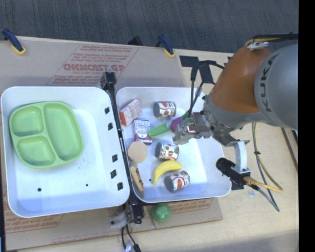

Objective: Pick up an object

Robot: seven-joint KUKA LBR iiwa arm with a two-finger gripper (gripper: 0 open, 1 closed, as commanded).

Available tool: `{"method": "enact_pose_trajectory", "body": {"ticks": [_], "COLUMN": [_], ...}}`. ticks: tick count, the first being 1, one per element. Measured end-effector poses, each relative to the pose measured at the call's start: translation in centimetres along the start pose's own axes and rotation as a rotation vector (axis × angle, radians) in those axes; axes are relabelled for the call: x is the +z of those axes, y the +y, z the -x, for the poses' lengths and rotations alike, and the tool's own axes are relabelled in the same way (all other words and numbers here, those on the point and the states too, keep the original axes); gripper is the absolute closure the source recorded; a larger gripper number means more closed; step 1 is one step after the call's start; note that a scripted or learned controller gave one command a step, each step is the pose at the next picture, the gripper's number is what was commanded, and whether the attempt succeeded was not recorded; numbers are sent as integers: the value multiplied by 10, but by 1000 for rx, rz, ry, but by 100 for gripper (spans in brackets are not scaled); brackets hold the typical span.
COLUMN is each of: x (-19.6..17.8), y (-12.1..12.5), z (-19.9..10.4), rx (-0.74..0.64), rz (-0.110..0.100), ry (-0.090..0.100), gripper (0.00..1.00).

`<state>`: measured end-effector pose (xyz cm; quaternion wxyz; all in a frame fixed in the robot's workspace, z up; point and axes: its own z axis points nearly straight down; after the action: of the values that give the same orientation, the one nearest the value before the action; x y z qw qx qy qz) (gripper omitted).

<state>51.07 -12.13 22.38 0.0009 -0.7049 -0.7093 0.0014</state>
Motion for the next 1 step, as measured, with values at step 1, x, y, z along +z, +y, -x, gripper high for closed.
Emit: {"method": "enact_pose_trajectory", "body": {"ticks": [1], "x": [-8], "y": [36], "z": [40], "rx": [2], "rz": [2], "ry": [0], "gripper": [100]}}
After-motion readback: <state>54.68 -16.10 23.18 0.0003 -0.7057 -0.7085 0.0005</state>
